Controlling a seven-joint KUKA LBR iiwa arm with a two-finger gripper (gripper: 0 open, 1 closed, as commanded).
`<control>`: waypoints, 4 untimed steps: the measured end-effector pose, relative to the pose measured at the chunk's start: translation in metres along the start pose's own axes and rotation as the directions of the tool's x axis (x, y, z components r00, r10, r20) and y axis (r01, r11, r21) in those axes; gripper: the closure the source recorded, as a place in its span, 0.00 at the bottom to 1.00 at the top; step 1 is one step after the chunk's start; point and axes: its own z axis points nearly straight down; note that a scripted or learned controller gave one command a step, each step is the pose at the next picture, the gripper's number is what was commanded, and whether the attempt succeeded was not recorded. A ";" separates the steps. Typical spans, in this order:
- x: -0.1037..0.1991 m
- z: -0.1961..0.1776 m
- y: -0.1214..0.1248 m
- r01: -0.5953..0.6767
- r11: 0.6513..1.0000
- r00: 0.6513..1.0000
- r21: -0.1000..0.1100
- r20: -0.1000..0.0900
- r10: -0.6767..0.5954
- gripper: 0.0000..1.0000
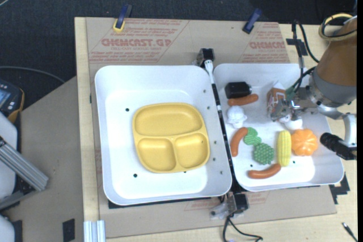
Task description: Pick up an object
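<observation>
The claw (282, 106) hangs low over the right bin (323, 175), in its upper right part, with the grey arm (334, 73) coming in from the right; whether it is open or closed, and whether it grips anything, I cannot tell, since the metal parts blur against a small white thing under it. Taking the corn cob (284, 148) as the landmark: the claw is just above it in the view, towards the far wall of the bin; the cob stands with its long axis running near to far, so it points roughly at the claw; the orange fruit (304, 142) touches the cob on its right; a green knobbly piece (263, 153) lies just left of it; a sausage (264, 172) lies below and left of it, lengthwise across the bin; another sausage (243, 100) lies well up and left of it, beneath a black block (237, 89). By my judgement the cob is the nearest clear target; a short move towards the near side would bring the claw over it.
</observation>
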 end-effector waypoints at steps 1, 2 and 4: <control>-0.004 -0.062 0.008 0.001 1.000 1.000 -0.003 0.001 -0.001 1.00; -0.004 -0.081 0.009 0.000 1.000 1.000 0.000 0.000 0.000 1.00; 0.092 -0.078 0.050 0.006 1.000 1.000 0.002 -0.003 -0.006 1.00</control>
